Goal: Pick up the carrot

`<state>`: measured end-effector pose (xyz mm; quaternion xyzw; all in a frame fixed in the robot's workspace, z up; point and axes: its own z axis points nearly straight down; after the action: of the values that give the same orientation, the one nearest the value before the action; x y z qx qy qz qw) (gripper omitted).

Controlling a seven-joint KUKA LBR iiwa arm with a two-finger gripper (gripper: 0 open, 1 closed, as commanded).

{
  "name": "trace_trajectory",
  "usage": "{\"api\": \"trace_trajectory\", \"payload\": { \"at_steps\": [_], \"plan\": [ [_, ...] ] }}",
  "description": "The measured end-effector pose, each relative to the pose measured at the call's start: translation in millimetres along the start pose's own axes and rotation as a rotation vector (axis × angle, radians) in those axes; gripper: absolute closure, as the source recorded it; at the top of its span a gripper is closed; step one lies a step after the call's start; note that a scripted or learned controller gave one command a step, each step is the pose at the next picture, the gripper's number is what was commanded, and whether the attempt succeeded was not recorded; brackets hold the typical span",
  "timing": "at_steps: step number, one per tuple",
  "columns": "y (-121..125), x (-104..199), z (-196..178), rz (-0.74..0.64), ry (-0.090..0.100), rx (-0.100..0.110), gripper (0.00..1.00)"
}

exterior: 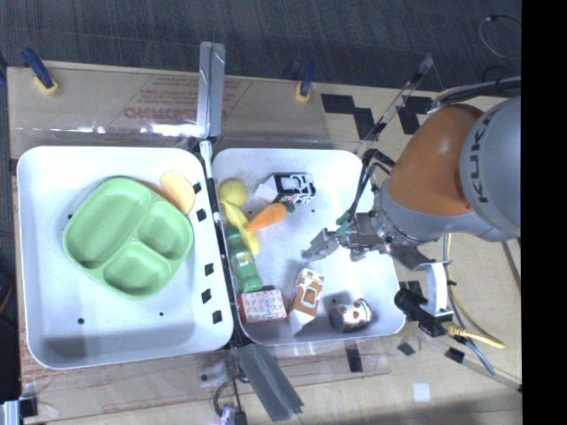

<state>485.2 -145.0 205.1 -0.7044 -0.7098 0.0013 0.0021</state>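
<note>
Carrot (267, 216) lies against banana (235, 204); hand (321, 245) hovers nearby, open and unladen.

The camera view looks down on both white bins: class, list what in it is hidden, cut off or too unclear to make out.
- Gripper: small and blurred; open or shut cannot be told.
- Yellow-orange rounded piece: partly hidden under the green divided plastic plate's rim; its identity is unclear.
- Green bottle-like item: pressed against the right bin's wall, overlapped by the yellow banana-like toy.
- Small orange carrot: its green tip is too small to tell.
</note>
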Motion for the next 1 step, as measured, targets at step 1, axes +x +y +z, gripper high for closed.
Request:
{"api": "trace_trajectory", "payload": {
  "at_steps": [1],
  "plan": [
    [63.5,-4.1,76.6,-0.242,-0.002,-0.003,0.00]
  ]
}}
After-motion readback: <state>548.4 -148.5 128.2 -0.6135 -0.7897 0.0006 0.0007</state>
